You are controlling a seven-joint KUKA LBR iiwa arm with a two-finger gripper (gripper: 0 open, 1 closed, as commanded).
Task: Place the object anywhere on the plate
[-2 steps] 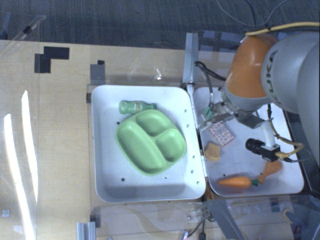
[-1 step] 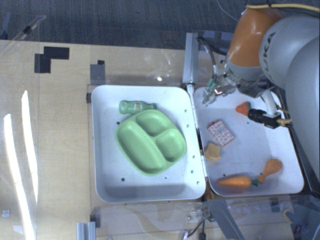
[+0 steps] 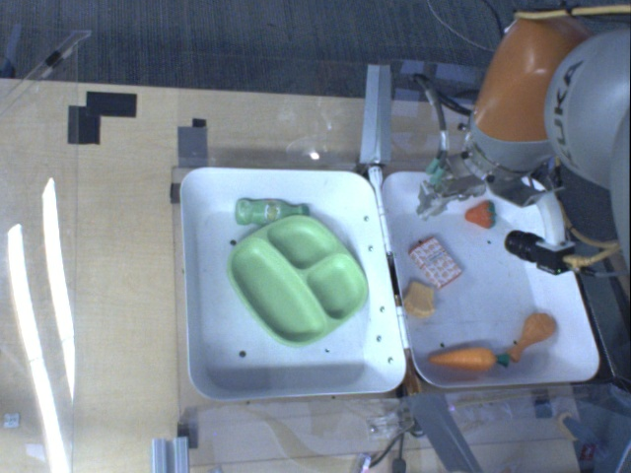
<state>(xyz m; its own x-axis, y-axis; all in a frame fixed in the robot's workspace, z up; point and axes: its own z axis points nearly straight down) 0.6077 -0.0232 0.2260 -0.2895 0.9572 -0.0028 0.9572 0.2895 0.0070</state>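
Observation:
A green plate (image 3: 296, 279) with three compartments lies in the left bin (image 3: 207, 343). A green bottle (image 3: 266, 209) lies on its side just behind the plate. In the right bin (image 3: 582, 358) I see a pink waffle-patterned square (image 3: 435, 261), a tan bread piece (image 3: 420, 300), an orange carrot (image 3: 463, 359), a brown drumstick (image 3: 532, 331) and a small red strawberry-like piece (image 3: 480, 215). My gripper (image 3: 439, 193) hovers over the far part of the right bin, left of the red piece. Nothing shows between its fingers.
A metal divider (image 3: 375, 126) stands between the bins at the back. A black cylinder (image 3: 537, 249) on the arm's cabling hangs over the right bin's right side. The grey arm with its orange band (image 3: 527, 57) covers the far right corner.

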